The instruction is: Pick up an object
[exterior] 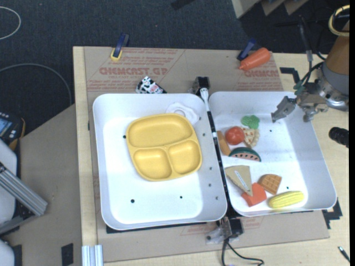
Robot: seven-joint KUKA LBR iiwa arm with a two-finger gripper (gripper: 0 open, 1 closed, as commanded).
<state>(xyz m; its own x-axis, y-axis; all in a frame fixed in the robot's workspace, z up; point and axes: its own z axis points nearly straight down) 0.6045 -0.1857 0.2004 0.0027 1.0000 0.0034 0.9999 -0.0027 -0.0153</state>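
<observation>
Nearest, a yellow plastic corn cob (285, 199) lies at the near edge of the right white bin (310, 148), amid toy foods. Over that bin's far right corner, the grey arm's gripper (293, 111) hovers, fingers (279, 111) spread apart, holding nothing.

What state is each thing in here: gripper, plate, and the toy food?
gripper: above right bin's far edge, nothing between its fingers.
yellow plate: flat in left bin, compartments bare.
toy tomato: lying in right bin.
watermelon slice: lying flat.
toy corn: on its side by near rim.
</observation>
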